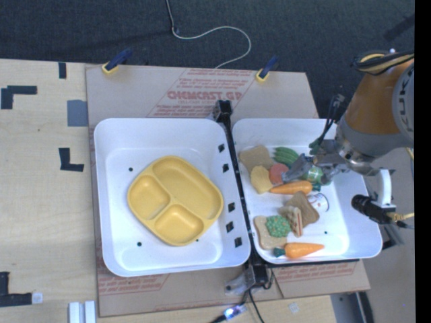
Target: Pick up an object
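2 white bins sit side by side on a cardboard sheet point(195, 93). The left bin point(114, 140) holds 1 yellow tray point(175, 199) with 3 compartments, tilted so its long axis runs from 10 o'clock to 4 o'clock. The right bin point(360, 237) holds a heap of toy food: a tan bread slice point(254, 156) at the bin's 11 o'clock, a yellow piece point(260, 179) just below it, a red piece point(277, 173) beside that, and green pods point(286, 155) at 12 o'clock. A carrot point(291, 188) lies near the middle, long axis almost level, running 9 o'clock to 3 o'clock. A 2nd carrot point(303, 249) lies at the bin's 6 o'clock, its long axis also near level, the thin end toward 3 o'clock. Between them sit a green broccoli piece point(277, 225) on a pale slice and a brown piece point(301, 214). The arm point(377, 113) reaches in from 3 o'clock, and its gripper point(304, 171) is down among the food, just above the middle carrot and touching or nearly touching a small green can point(314, 175); how far the pincer is spread, and whether it has hold of anything, cannot be told. The cardboard bears red printing, partly readable as "CHEMCAST GP", lying at a slight slant. A thin white cable point(215, 36) loops on the dark floor at 12 o'clock.
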{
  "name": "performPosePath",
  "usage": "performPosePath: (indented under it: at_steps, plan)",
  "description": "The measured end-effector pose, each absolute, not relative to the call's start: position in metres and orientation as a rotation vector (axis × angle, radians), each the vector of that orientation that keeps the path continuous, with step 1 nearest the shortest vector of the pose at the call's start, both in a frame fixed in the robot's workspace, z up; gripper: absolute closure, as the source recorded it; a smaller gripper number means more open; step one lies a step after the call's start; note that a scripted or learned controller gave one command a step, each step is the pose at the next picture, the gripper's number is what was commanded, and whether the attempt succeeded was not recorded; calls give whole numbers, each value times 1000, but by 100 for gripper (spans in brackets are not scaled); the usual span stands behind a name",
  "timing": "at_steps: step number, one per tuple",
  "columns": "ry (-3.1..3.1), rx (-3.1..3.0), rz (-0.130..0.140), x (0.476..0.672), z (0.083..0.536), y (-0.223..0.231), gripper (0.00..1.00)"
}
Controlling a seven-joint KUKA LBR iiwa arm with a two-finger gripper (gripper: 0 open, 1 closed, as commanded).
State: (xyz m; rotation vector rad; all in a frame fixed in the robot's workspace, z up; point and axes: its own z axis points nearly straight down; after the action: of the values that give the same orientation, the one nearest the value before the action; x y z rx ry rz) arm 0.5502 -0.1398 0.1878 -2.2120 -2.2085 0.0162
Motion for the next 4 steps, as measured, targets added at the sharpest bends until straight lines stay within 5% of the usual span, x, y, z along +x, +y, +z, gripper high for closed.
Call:
performPosePath:
  at_steps: [1,3,4]
  plan:
    - [-2220,-2215,5,553,194,-140,0]
    - [-2220,-2217,7,549,80,-147,0]
    - [-2220,-2217,9,549,90,-147,100]
